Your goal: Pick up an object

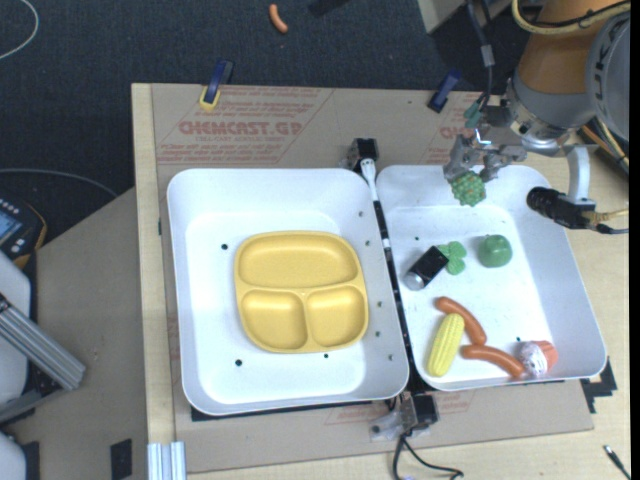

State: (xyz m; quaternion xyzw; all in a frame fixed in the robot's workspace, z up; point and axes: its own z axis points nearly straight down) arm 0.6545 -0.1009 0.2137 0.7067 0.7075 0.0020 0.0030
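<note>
My gripper [473,171] hangs over the far left part of the right bin [570,278]. A bumpy green broccoli piece [466,189] sits between its fingers, lifted off the bin floor, so the gripper is shut on it. Lower in the same bin lie a black block [428,267] with a small green piece [456,257] beside it, a round green fruit [493,251], a yellow corn cob [446,344], two orange sausages [460,317] [494,359] and a small orange and white item [538,356].
A yellow divided plate [300,290] lies in the middle of the left bin [200,228]. A black clip [363,154] sits at the top of the ridge between the bins. A black cylinder [556,206] on the arm juts over the right bin's far edge.
</note>
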